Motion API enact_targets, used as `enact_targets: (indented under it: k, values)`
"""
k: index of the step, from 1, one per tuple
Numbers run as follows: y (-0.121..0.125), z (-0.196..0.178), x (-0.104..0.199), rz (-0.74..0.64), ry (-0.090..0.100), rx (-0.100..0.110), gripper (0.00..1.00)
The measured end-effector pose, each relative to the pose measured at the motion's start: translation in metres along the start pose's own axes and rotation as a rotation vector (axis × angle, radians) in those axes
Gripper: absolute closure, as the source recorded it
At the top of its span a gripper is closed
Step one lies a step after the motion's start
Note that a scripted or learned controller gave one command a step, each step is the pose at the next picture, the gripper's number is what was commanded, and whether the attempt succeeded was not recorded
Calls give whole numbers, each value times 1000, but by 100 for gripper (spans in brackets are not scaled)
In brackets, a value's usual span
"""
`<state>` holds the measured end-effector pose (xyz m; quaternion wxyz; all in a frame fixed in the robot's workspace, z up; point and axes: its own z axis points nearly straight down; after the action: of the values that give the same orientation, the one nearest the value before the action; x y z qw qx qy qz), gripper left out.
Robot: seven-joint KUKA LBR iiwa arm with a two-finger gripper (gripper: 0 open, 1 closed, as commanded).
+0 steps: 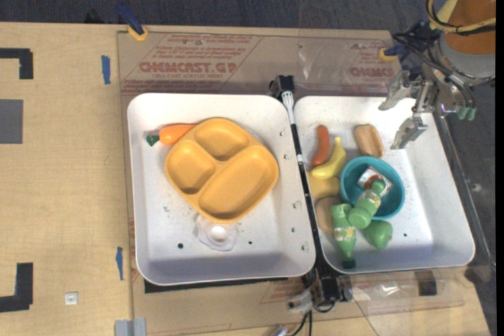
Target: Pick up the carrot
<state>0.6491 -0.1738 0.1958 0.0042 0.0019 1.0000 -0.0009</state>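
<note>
Hand [409,112], fingers apart and empty, over right bin's [449,193] far edge; carrot [172,134] well left in left bin [146,193], lying left-right, tucked against tray [223,168].

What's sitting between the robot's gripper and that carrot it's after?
In the camera view, between the gripper and the carrot lie a bread roll, a sausage and the yellow plate.
</note>
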Motion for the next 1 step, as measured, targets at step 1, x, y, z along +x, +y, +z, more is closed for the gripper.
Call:
enact_targets:
  k: [1]
  values:
    - [61, -3, 34, 455, 4, -2, 0]
